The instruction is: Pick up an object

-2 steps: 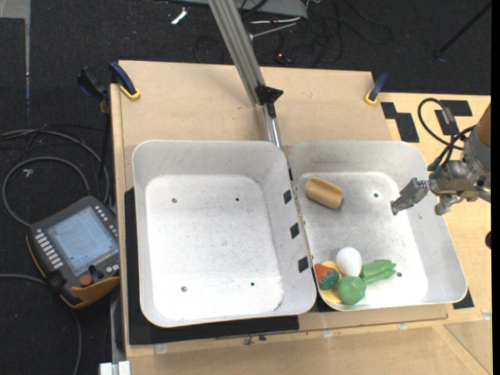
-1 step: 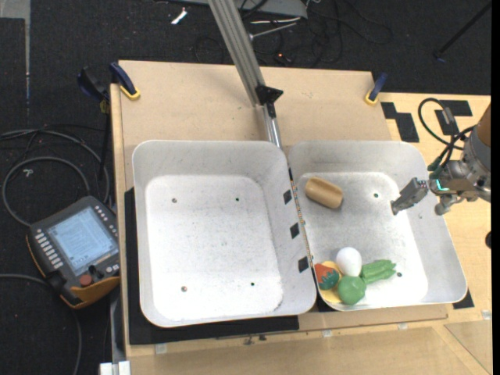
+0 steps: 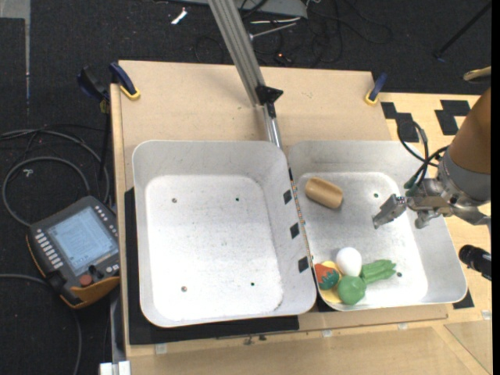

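The right bin holds a tan cylinder near its back left. At its front left lie a white egg-shaped object, a green toy, a green round piece and a red and yellow piece. My gripper hangs over the right half of this bin, right of the cylinder and above the green toy. Its fingers stand spread apart with nothing between them.
The left bin sits beside the right one on the wooden bench. A metal pole slants down to the bins' back junction. A teach pendant lies on the floor at left.
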`<control>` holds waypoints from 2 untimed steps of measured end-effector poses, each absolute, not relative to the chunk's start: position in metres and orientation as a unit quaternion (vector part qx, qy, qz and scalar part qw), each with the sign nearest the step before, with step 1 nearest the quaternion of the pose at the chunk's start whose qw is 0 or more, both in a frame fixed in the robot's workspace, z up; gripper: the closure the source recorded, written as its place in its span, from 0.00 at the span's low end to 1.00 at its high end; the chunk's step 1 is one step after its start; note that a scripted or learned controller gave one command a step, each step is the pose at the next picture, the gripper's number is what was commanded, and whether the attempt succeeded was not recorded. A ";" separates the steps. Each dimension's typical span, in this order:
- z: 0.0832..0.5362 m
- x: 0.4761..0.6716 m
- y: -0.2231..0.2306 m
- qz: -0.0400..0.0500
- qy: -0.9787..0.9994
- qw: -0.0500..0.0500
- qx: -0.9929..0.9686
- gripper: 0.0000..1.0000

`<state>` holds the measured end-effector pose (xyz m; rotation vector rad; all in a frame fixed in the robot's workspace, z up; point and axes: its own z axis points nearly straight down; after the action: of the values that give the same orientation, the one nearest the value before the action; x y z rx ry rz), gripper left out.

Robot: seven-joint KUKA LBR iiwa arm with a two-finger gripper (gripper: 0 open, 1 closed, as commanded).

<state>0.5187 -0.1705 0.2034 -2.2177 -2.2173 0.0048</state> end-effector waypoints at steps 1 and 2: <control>0.141 0.514 -0.164 0.002 -0.707 0.003 -0.707 0.00; 0.095 0.515 -0.164 0.000 -0.707 -0.001 -0.707 0.00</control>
<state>0.5148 -0.1636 0.0947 -2.2239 -2.2217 -0.0012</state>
